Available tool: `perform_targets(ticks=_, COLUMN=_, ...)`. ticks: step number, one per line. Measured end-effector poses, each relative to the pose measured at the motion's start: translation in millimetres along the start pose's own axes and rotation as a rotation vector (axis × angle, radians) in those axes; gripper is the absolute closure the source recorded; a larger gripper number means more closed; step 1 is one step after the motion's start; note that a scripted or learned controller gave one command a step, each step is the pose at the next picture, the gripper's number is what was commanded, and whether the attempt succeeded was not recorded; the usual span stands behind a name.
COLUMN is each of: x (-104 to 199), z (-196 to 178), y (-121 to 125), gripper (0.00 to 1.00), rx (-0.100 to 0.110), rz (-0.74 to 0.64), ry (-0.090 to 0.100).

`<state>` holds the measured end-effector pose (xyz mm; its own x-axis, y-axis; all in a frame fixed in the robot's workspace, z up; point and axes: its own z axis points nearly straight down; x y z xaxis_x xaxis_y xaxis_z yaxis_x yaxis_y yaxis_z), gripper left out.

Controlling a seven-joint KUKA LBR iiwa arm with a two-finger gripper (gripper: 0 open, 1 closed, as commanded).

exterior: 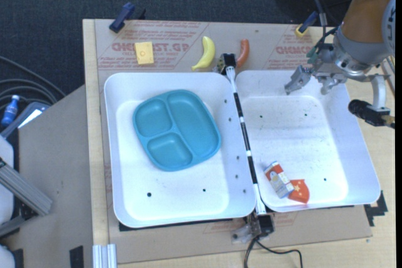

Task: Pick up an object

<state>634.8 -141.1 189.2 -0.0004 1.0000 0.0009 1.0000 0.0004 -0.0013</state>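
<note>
The pincer point(312, 81) hangs over the far edge of the right bin point(352, 135), near its back rim. Its two fingers point(295, 83) stand apart, spread open, and nothing is between them. They touch no object.

The right bin holds a small red and white packet point(277, 178) and, just beside it, an orange piece point(299, 191); the two touch or nearly touch, I cannot tell which. They lie in the near part of the bin, close to the front rim and towards the divider between the bins. These things are well apart from the pincer, which is at the opposite end of the same bin. Nothing stands between them on the bin floor.

The left bin point(125, 185) carries a blue divided plate point(176, 128) with three compartments, lying flat and a little turned.

On the worktop point(100, 135) behind the bins lie a yellow banana point(205, 53), an orange-red sausage-shaped toy point(242, 52) near it, and a small yellow square block point(144, 53) further to the left. A dark blue clamp point(122, 17) sits on the far left corner of the worktop.
</note>
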Motion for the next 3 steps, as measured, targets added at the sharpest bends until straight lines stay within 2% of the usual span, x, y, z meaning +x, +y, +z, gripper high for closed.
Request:
perform_targets(ticks=1, x=38, z=105, y=31, gripper=0.00, rx=0.000, rz=-0.001, ry=0.000)
perform_targets(ticks=2, x=38, z=94, y=32, gripper=1.00, rx=-0.002, rz=-0.002, ry=-0.001)
perform_targets(ticks=3, x=38, z=94, y=32, gripper=0.00, rx=-0.001, rz=-0.002, ry=-0.001)
